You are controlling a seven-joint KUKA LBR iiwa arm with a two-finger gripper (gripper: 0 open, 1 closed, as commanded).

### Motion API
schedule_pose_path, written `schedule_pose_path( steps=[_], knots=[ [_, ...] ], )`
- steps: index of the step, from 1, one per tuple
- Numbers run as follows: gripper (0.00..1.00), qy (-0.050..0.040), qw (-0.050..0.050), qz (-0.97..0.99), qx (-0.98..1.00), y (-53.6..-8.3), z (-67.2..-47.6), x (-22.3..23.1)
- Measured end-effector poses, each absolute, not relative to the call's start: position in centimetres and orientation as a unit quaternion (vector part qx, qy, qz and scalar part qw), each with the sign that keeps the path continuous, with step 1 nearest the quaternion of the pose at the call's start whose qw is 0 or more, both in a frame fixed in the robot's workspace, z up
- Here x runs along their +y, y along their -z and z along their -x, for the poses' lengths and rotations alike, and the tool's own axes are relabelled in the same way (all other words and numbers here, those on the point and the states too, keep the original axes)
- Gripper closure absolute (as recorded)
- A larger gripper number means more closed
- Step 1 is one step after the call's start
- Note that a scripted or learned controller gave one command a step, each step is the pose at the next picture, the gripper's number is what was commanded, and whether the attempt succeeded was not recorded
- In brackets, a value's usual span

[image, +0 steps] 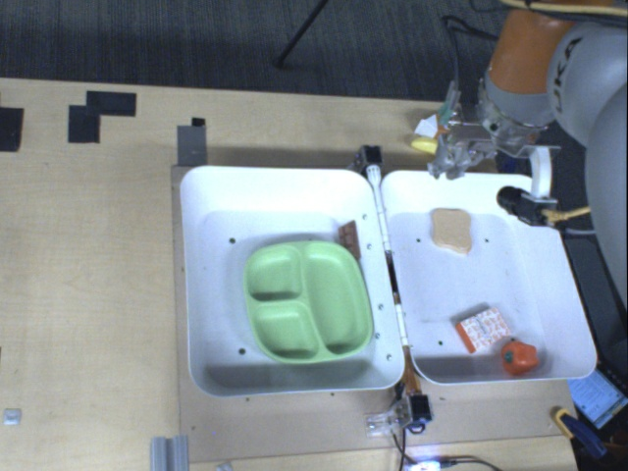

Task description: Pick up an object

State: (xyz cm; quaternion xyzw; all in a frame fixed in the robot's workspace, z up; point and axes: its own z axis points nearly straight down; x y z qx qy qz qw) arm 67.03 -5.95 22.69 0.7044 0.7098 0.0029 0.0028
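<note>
The right bin (pixel 549 263) holds three things. A tan bread-like slice (pixel 451 232) lies toward its far side, a red and white packet (pixel 482 329) lies near its front, and a small orange-red fruit-like piece (pixel 519 357) sits in the front right corner. My gripper (pixel 451 163) hangs over the far edge of the right bin, a little beyond the tan slice and apart from it. I see nothing in the gripper.
The left bin (pixel 211 263) holds a green divided plate (pixel 307 300) with a small brown item (pixel 347 234) at its far right edge. A yellow and white scrap (pixel 424 137) lies on the bench just behind the right bin. Black markers (pixel 98 114) sit far left.
</note>
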Motion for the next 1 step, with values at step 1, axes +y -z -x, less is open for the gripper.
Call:
schedule_pose_path(
  steps=[1],
  knots=[
    [1.00, -0.0008, 0.002, -0.706, 0.708, -21.69, -66.91, -12.00]
  ],
)
